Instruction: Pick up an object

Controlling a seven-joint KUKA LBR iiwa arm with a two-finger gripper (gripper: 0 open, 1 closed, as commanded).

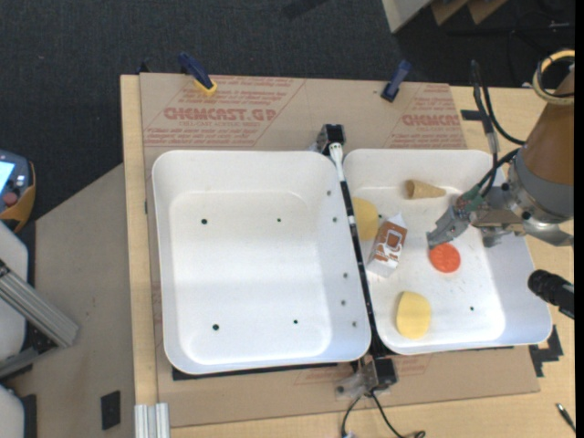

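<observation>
5 items in right bin (511, 331); gripper (444, 235) above orange disc (445, 259), grip state unclear.

Two white bins sit side by side. The left bin (246, 263) has nothing in it. In the right bin (484, 322), the gripper (444, 233) hangs just above a flat red disc (445, 259). At 9 o'clock from the disc lies a small brown and white carton (387, 246). A yellow lump (413, 315) sits at 7 o'clock, and a tan cone (425, 189) at 12 o'clock
</observation>
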